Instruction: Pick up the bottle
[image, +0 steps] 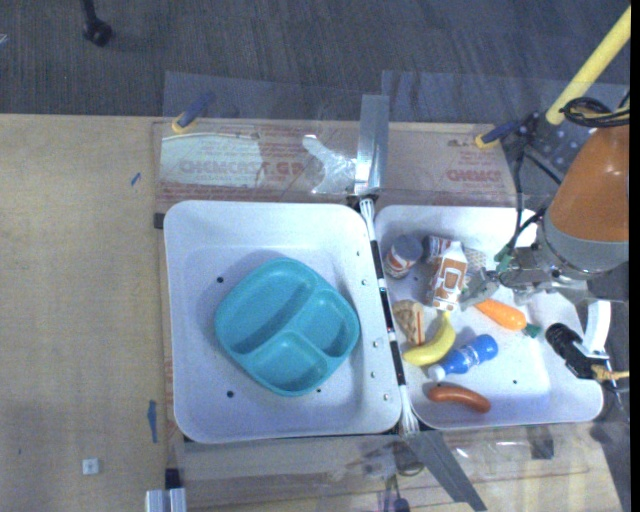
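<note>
Overhead slanted view of two shallow white bins set side by side on a bench. The left bin (190, 300) holds a teal divided tray (287, 325). The right bin (575, 395) holds a crowded group of items: a blue-and-white bottle (466, 356) lying on its side near the middle of the bin, a banana (432, 345) just to its left and apparently touching it, a sausage (459, 397) just below it, a carrot (501, 315) above and to its right, a small orange carton (449, 281) and a can (403, 256) toward the far wall.

The arm (595, 195) enters from the right, and its gripper (508, 265) sits over the upper part of the right bin, near the carton and the carrot and apart from the bottle. How far the gripper is open cannot be told from this view, and no item is seen in its grasp.

Risks, as judged: the bottle lies on its rounded side and may roll or slide away on contact; the banana and sausage crowd it, so a descending grasp may strike or catch a neighbour instead; from its present position the gripper is more likely to meet the carrot or carton.
</note>
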